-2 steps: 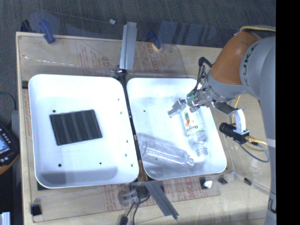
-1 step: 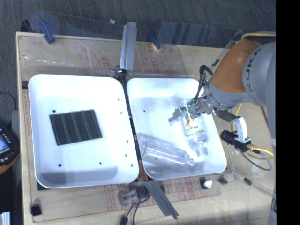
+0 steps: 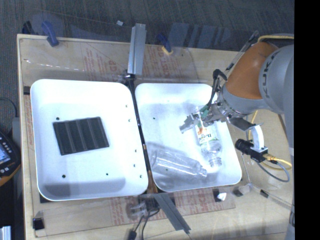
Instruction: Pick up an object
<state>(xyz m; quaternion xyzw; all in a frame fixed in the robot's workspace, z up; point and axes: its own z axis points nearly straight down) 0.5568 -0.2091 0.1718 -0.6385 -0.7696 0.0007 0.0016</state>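
Observation:
My gripper hangs over the right bin, in its middle right part. Just below it and to its right lies a clear plastic bottle with a white and orange label, cap end pointing to the bin's near right corner. The gripper sits at the bottle's upper end, and whether it touches the bottle is unclear. A second clear bottle, without a label, lies on its side along the near wall of the same bin. A dark ridged rectangular pad lies flat in the left bin.
The grey arm with its orange band reaches in from the right over the right bin's far right corner. A grey metal bar stands behind the divide between the bins. Bare white floor shows in the right bin's far left part.

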